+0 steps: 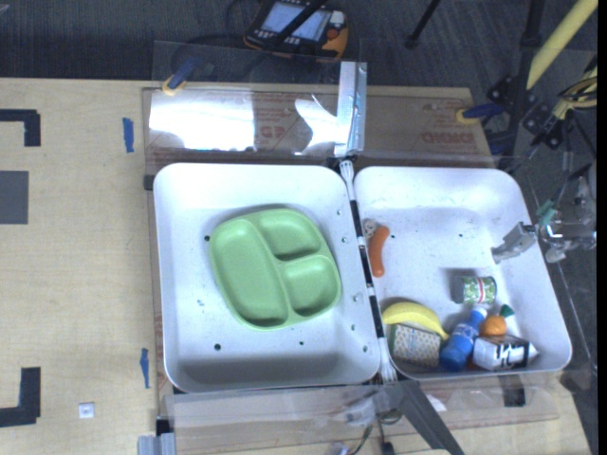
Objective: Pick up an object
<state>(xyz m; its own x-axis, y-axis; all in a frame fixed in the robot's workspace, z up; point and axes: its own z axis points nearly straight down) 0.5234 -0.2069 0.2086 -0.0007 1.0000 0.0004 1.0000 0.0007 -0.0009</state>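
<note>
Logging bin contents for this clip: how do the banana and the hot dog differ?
The banana is yellow, curved and thicker; the hot dog is orange-red, straight and slim. The banana lies crowded against other items near the bin's front edge; the hot dog lies alone, further back by the divider. Both are in the right bin, left side.

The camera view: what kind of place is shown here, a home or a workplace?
Most likely a robotics lab, not a home. Two white bins sit on a wooden bench marked with tape, toy food such as a banana lies in the right bin, and a control pendant and stands are behind.
</note>
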